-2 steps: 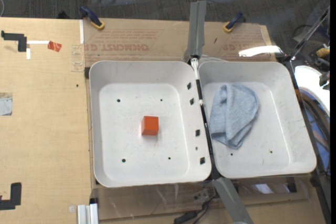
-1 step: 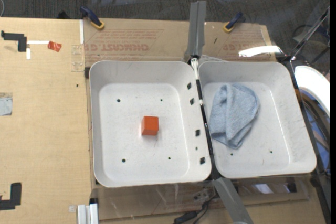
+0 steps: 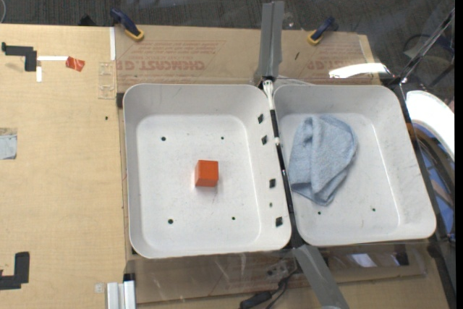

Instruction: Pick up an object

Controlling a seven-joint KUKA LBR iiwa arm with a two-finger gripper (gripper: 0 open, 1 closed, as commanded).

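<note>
Two shallow white plastic bins sit side by side on the bench, touching along their inner edges. A small orange cube (image 3: 207,174) lies near the middle of the left bin (image 3: 145,228). A crumpled grey-blue cloth (image 3: 323,155) lies in the right bin (image 3: 405,213), toward its left side.

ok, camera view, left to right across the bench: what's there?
Red tag → left white bin → orange block → right white bin, with the grey-blue cloth lying inside it.
</note>
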